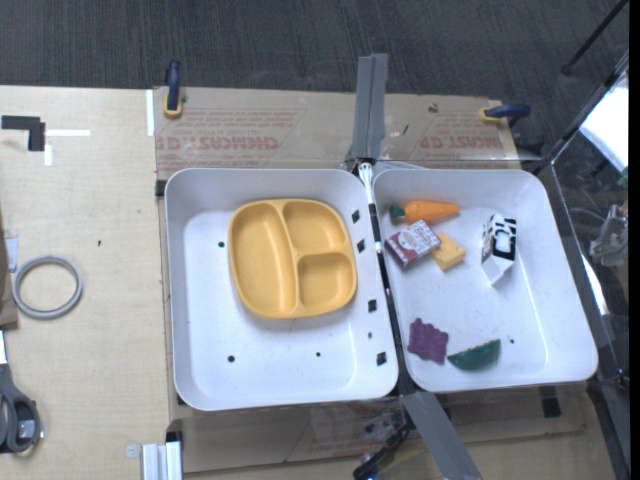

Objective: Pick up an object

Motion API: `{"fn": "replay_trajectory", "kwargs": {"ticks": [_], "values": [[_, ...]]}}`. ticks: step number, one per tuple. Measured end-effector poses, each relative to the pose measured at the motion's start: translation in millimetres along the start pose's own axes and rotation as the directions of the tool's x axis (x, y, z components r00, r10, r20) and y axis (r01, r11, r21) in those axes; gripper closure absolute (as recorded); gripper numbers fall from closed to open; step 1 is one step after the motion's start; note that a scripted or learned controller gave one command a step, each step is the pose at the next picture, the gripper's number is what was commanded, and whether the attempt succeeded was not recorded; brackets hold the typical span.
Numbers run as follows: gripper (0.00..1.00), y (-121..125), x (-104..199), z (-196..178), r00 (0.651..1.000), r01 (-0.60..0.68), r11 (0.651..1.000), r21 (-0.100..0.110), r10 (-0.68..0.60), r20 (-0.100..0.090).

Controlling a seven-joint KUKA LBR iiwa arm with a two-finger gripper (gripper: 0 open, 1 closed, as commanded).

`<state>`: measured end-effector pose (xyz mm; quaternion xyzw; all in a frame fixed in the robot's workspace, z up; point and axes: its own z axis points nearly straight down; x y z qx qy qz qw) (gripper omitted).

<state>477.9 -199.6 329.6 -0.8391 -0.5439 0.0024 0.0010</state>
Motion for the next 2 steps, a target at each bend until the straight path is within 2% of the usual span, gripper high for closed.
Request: {"fn": "replay_trajectory", "kwargs": {"ticks": [1, 2], "values": [[1.0, 2, -4, 239, 1.0, -0.022, 1.0, -0.001, 0.022, -0.003], [1.0, 15, 27, 25, 0.975, -0.224, 0.975, -0.001, 0.224, 0.0]]}}
